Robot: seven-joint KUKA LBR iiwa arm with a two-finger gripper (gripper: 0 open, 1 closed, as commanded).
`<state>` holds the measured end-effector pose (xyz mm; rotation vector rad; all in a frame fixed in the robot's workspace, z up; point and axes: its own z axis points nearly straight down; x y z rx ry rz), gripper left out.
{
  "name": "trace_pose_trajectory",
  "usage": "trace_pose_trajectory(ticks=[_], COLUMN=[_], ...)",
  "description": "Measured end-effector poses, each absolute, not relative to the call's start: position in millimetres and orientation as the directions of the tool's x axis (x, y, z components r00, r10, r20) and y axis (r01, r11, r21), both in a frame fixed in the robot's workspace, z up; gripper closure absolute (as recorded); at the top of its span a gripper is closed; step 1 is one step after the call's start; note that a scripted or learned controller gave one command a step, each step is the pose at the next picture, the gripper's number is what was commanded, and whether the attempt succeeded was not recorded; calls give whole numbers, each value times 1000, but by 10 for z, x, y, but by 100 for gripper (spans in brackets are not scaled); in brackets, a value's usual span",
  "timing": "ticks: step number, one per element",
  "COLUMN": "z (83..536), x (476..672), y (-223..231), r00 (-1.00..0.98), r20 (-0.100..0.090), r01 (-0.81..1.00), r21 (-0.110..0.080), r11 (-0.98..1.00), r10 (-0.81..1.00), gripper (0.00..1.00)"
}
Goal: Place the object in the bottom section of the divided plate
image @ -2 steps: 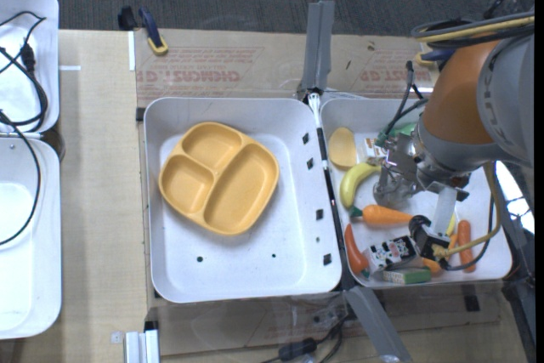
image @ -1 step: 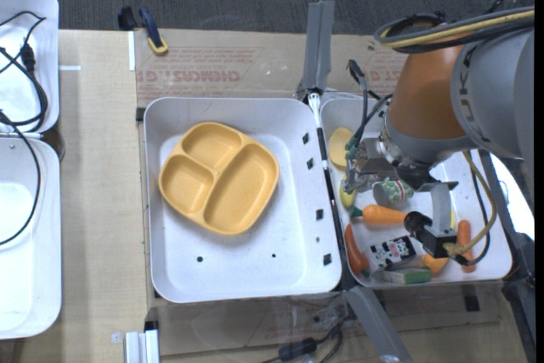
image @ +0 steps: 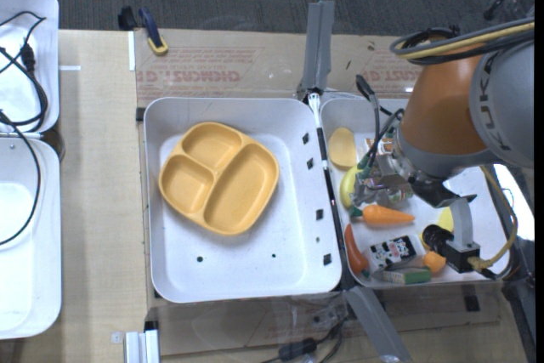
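Camera view, my console. Item: plate [image: 219, 176], yellow, three sections, in the left bin [image: 161, 268]; all sections bare, so I judge nothing placed yet. Item: pincer [image: 380, 183], low in the right bin [image: 497, 183] over the toys; how it stands I cannot tell. Item: carrot [image: 388, 216], just below the pincer, likely the object, though which one is meant I cannot say. Item: banana [image: 348, 185], pale disc [image: 342, 146], red piece [image: 354, 250], black card [image: 392, 249], all crowded near. Left to do: grasp, lift over the bin walls, set in the plate's bottom section. Item: table [image: 93, 183].
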<state>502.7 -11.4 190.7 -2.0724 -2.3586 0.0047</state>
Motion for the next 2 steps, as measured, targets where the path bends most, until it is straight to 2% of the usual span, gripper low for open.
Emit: trace_pose_trajectory(ticks=[1, 2], z=[1910, 1997], x=[4935, 4947], y=[394, 378], r00=[-596, -592], r20=[1, -1], r01=[803, 806], r21=[-2, -2], r11=[596, 592], r10=[803, 806], gripper=[100, 100])
